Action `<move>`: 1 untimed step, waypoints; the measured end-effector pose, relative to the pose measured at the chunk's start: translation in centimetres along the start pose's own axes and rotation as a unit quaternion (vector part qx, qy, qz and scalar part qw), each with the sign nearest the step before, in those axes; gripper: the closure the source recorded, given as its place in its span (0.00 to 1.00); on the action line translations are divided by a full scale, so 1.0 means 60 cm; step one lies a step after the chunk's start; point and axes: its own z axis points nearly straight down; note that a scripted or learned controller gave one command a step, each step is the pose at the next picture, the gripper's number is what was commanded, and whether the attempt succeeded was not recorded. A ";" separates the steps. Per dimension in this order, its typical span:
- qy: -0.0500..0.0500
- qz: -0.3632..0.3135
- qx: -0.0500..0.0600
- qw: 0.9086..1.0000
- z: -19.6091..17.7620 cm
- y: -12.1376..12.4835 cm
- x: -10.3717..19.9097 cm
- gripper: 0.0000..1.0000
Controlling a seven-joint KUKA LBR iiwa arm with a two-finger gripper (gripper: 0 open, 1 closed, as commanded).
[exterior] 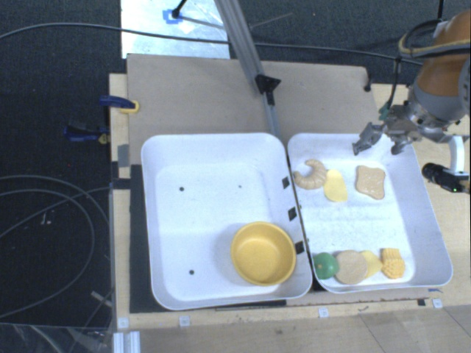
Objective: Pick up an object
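My gripper (383, 144) hangs open over the far right corner of the right bin (419, 219), with nothing between its fingers. Just below it lies a tan toast-shaped piece (370, 182). To the left are a beige croissant-like piece (312, 175) and a pale yellow oval piece (335, 187). Along the bin's near edge sit a green ball (324, 265), a tan round piece (350, 267) and a yellow ridged piece (392, 263).
A yellow bowl (263, 253) rests in the left bin (191, 197) at its near right corner. A grey pole (243, 43) slants down to the seam between the bins. Cables lie on the floor at left.
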 end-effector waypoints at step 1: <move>0.000 -0.001 0.001 1.000 0.101 0.006 0.005 0.00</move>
